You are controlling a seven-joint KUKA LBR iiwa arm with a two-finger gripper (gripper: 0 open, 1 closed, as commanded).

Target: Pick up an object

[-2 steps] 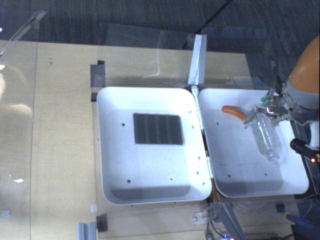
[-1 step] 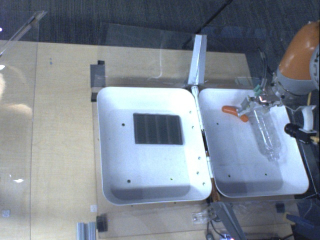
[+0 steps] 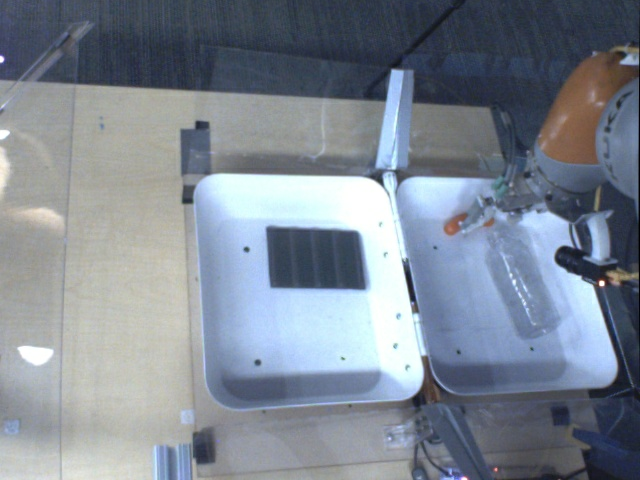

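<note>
Status: pick not done yet, as far as I can judge. Arm (image 3: 590, 118) sits at the upper right of the frame, grey with orange band, wrist low over the right bin (image 3: 440, 358). End effector (image 3: 505, 200) is at the bin's upper edge, right by the objects; can't tell if it's spread or pinched, too cluttered there. Nothing visibly lifted.

Clear plastic bottle (image 3: 520, 283) lies flat in the right bin, centre right of frame, neck toward the end effector. Small orange object (image 3: 455, 225) lies just left of the neck, on the bin floor.

Left to do: close on something, lift clear.

Surface: light wood bench (image 3: 110, 298), left bin (image 3: 225, 298) mid-frame with a dark ribbed pad (image 3: 316, 258) in it. Dark carpet (image 3: 250, 8) across the top. Cables at bottom right.
</note>
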